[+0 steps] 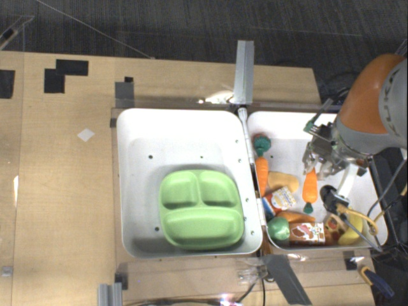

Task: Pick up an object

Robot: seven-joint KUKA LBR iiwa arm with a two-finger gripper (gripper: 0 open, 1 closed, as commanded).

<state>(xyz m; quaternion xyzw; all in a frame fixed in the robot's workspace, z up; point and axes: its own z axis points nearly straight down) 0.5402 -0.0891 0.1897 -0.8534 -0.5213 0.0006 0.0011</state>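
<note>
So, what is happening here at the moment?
A grey and orange robot arm reaches over the right bin, which holds a pile of toy food. Its gripper is just above an orange carrot standing nearly upright below it; whether it grips the carrot is unclear. The left bin holds a green divided tray.

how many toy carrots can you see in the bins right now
2. One carrot lies along the right bin's left wall, below a teal toy. The other carrot sits upright under the gripper. The pile may hide more.
</note>
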